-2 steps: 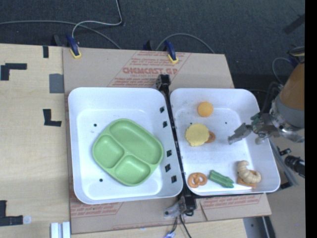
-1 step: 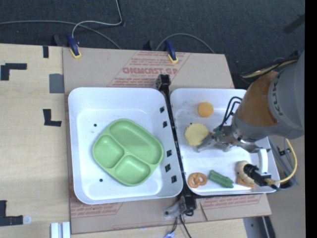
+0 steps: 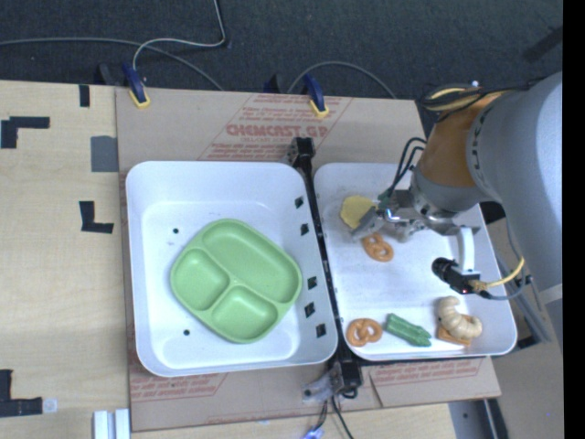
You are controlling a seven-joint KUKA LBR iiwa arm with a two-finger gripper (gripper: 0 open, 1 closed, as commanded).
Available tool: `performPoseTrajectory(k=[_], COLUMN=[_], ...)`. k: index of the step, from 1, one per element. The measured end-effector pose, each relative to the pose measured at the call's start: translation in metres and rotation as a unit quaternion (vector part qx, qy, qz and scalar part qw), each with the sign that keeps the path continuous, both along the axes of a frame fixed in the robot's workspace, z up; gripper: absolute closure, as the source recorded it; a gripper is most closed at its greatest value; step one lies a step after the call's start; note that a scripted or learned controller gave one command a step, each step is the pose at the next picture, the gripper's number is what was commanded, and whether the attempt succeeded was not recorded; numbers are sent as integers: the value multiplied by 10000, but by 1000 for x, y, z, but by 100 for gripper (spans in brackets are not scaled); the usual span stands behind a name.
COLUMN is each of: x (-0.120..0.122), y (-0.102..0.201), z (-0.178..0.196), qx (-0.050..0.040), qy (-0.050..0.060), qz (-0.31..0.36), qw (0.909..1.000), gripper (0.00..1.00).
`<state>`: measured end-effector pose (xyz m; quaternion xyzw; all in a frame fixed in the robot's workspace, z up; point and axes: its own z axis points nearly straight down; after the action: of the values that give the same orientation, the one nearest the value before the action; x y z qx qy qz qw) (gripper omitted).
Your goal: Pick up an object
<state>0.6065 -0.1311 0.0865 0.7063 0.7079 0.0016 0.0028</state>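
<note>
The right bin (image 3: 402, 286) holds several small items. A yellow wedge-shaped piece (image 3: 353, 212) lies near its upper left, and an orange pretzel (image 3: 376, 248) sits just below it. My gripper (image 3: 382, 219) is low in this bin, right beside the yellow piece and just above that pretzel, touching or nearly touching both. The wrist hides its tip. A second pretzel (image 3: 363, 331), a green pod-shaped item (image 3: 408, 329) and a beige knobbly item (image 3: 457, 319) lie along the bin's front edge.
The left bin (image 3: 155, 199) holds a green divided plate (image 3: 236, 280). A black divider with clips (image 3: 313, 236) runs between the bins. The arm's grey body (image 3: 512, 163) covers the right bin's upper right. Cables (image 3: 183, 39) trail behind the bench.
</note>
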Motion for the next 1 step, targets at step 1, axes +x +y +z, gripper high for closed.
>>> performPoseTrajectory(k=[1], x=[-8], y=[38], z=[-1], qx=[1], qy=[16], qz=[-2], qw=[10000], gripper=[0])
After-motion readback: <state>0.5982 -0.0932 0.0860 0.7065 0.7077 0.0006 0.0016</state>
